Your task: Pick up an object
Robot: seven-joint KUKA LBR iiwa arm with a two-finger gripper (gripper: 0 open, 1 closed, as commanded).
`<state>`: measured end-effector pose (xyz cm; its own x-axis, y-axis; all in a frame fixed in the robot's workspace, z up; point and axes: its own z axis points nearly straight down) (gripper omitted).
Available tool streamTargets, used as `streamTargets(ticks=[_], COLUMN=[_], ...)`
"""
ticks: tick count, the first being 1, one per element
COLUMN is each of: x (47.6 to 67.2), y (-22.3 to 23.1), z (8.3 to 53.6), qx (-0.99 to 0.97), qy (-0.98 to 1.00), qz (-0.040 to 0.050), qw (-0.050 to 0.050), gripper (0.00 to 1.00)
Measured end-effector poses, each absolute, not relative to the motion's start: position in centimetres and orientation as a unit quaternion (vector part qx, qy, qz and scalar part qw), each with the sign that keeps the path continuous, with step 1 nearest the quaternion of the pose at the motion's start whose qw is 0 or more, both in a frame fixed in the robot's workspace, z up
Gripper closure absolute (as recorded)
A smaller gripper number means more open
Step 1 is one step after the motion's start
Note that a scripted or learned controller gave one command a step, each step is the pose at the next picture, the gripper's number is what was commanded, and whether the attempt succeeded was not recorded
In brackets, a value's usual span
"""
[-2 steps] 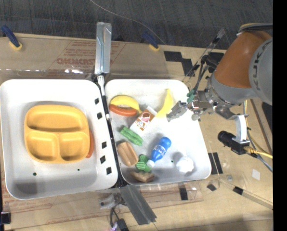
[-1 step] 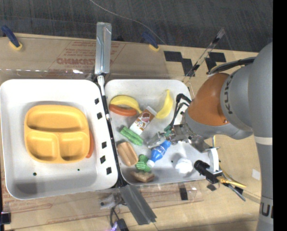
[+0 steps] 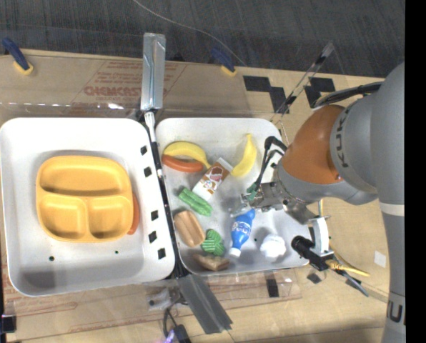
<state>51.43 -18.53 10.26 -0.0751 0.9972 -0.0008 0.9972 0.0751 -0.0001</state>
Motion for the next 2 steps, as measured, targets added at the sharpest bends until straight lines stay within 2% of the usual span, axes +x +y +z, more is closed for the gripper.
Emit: streamTargets(ticks=[1,2], x=[53.8,54.3], y=[-14.1,-13.3], z=[23.9,27.0], qx=[0.777,0.747], qy=[0.629,0.665], qz=[0.0005,-0.0005], qw=[0.001,0.0], gripper=[1.0,1.0])
